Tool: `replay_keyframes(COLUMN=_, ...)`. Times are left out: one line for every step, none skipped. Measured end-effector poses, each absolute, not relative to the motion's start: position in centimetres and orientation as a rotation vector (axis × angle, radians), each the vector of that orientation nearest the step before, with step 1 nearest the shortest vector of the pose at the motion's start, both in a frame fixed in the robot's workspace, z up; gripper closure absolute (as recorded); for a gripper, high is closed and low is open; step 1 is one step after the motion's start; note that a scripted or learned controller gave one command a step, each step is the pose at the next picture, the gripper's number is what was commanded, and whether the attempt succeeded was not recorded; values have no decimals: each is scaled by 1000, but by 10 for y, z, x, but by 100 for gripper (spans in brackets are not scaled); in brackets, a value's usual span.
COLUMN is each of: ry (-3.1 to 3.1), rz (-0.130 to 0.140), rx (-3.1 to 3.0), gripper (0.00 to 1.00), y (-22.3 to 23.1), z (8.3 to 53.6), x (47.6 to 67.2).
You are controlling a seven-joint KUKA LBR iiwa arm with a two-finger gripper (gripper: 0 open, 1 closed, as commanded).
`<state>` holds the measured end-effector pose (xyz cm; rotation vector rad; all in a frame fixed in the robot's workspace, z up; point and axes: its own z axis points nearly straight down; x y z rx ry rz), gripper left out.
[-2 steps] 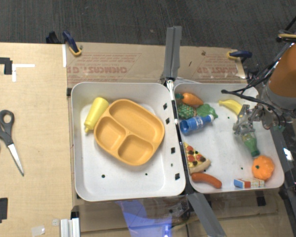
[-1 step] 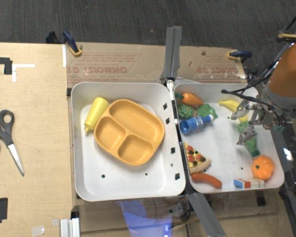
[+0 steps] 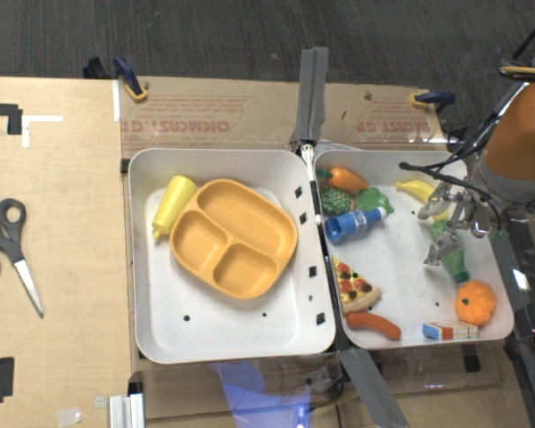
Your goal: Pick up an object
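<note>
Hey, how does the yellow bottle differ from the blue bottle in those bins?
The yellow squeeze bottle lies in the left white bin, leaning against the orange divided plate; the blue bottle with a green label lies in the right white bin among toy foods. The yellow one is plain and one colour; the blue one is labelled. Both lie on their sides.

Smooth white plastic with a soft sheen for both bins [image 3: 218,350]. Matt orange-yellow plastic for the divided plate [image 3: 233,236]; paler yellow, smooth plastic for the bottle [image 3: 172,205] beside it. Glossy blue plastic on the small bottle [image 3: 351,224]. Bright bare metal on the gripper [image 3: 441,250]. Printed brown cardboard [image 3: 209,123] behind the bins, matt and creased. Pale wood-look bench top [image 3: 53,239], smooth. Shiny steel blades and grey plastic handles on the scissors [image 3: 16,250]. Dark, rough carpet-like floor [image 3: 250,16].
</note>
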<state>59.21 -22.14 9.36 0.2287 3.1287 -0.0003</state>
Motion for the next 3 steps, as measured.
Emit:
replay_keyframes(ry=3123, rz=-4, rx=222, gripper=100, y=-221, z=104, x=594)
replay_keyframes(ry=3123, rz=-4, rx=223, gripper=0, y=-221, z=104, x=594)
replay_keyframes(ry=3116, rz=0, rx=361, gripper=0, y=-222, z=93, x=590)
